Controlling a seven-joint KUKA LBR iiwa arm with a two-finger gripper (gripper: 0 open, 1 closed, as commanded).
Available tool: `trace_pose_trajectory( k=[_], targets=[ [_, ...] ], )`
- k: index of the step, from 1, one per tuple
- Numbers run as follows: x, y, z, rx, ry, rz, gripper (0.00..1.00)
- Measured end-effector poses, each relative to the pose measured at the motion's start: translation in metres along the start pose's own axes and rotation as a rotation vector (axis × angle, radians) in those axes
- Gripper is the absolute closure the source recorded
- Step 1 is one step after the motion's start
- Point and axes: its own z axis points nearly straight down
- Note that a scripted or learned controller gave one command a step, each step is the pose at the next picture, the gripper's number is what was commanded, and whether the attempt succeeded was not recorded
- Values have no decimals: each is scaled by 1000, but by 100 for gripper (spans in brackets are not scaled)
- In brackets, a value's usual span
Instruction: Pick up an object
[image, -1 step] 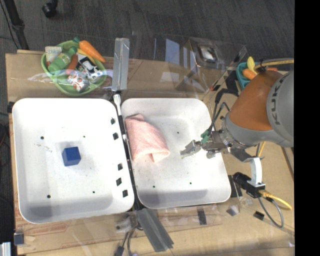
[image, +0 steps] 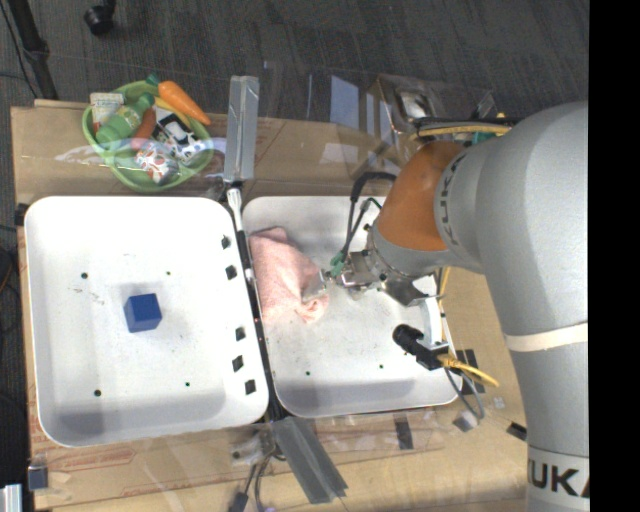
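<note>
- The pink cloth (image: 280, 272) lies crumpled in the right bin (image: 350, 385), against that bin's left wall, next to the divider between the two bins.
- The gripper (image: 328, 283) sits low over the right bin, at the cloth's right edge, touching or nearly touching the fabric.
- Whether the claw is spread or pressed together cannot be told; its tips blur into the cloth's folds.
- The arm (image: 470, 215), grey with an orange band, reaches across the right bin from the cloth's right.
- A blue cube (image: 143, 311) rests in the left bin (image: 60, 400), well apart from the cloth, beyond the divider.
- A green bowl (image: 150, 130) of small toys stands on the bench beyond the left bin, up and left of the cloth.
</note>
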Motion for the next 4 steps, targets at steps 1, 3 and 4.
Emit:
trace_pose_trajectory(
  k=[1,3,4],
  targets=[
    [48,12,0,3,-2,-7,0],
    [12,-20,-2,-2,1,-121,0],
    [14,-19,-13,-3,4,-127,100]
  ],
)
